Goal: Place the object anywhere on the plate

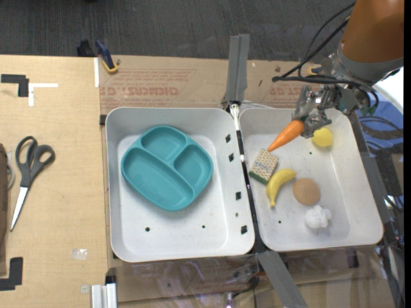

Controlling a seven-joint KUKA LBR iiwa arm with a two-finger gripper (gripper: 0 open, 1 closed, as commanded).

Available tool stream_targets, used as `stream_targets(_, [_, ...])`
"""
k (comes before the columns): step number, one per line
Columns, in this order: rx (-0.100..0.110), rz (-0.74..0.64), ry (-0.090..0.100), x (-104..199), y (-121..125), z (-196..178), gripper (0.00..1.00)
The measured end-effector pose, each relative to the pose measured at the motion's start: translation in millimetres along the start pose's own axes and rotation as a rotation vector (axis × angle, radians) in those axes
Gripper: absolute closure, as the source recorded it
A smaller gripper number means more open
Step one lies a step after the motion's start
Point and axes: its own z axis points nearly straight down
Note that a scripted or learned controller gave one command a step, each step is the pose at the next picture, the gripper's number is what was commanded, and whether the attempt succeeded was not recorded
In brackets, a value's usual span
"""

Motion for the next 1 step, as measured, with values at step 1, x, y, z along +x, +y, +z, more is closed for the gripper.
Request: stream_targets(1, [-0.002,0.091,0.002,-29.8,52.5,53.1,1.0])
